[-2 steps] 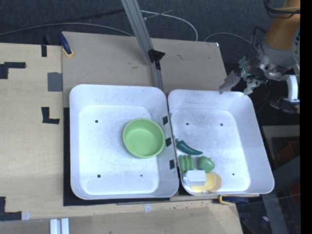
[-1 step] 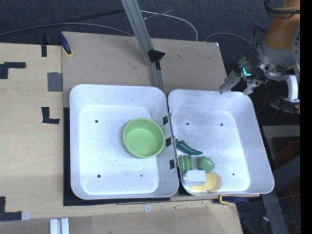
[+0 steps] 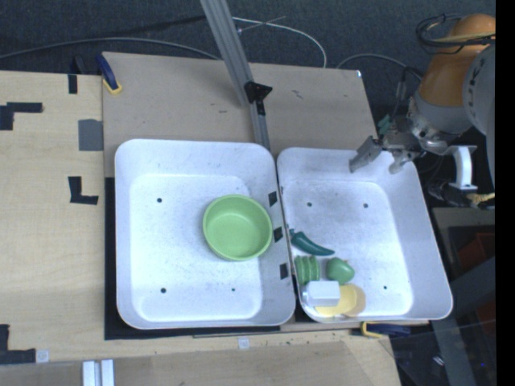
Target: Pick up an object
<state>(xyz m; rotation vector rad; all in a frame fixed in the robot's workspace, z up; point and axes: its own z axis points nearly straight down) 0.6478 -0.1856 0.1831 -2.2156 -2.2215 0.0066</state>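
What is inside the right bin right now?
In the right bin, a near-left corner cluster: dark green piece, green items, white block on a yellow item, partly hiding it.

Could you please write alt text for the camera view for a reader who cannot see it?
The arm's open claw hovers over the right bin's far edge, holding nothing. Small green, white and yellow items cluster in that bin's near left corner; a green bowl sits in the left bin.

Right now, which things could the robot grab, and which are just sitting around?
Could be grabbed:
green bowl in the left bin
small green pieces, white block and yellow piece in the right bin
The gripper is open above the right bin's far edge.

Just lying about:
blue clamp
cables
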